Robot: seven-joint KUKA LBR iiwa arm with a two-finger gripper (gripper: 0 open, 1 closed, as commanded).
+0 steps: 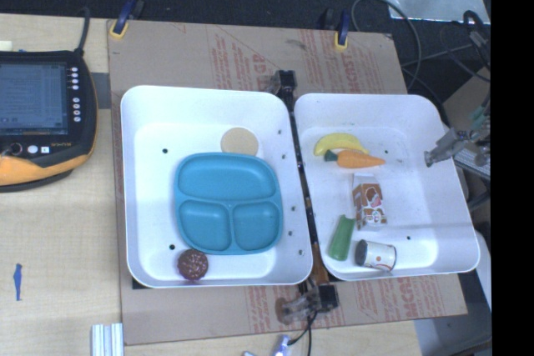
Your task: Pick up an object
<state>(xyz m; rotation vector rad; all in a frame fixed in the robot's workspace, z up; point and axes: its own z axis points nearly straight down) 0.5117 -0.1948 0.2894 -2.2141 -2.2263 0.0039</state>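
Fig.: bench seen from above at a slant, L to R. A teach pendant [37, 117] w/ a lit screen and orange underside is lying at the far L edge of the wooden bench, well apart from the bins. Both bins are sitting on a brown cardboard sheet [250, 54] held by clamps at its top edge.

L bin [142, 179]: a blue divided tray [227, 202] w/ three compartments is occupying the centre. A tan round disc [239, 141] is lying just beyond the tray's top edge, touching or nearly so. A dark red-brown round object [193, 264] is resting near the bin's front-L corner, just below the tray.

R bin [417, 179]: candidate pick objs. are grouping in its L half. A yellow banana [336, 142] is lying near the top, w/ an orange carrot [360, 159] touching it just below. A small printed packet [368, 204] is lying mid-bin. A green cylinder-like obj. [341, 238] is lying beside the packet's lower L, and a white can [375, 254] on its side is sitting just R of the green obj., near the front wall.

Gripper [435, 156]: hanging at the R bin's R rim, well apart from all objs., nothing seen between the fingers; open vs. closed – cannot tell, too small and blurred.
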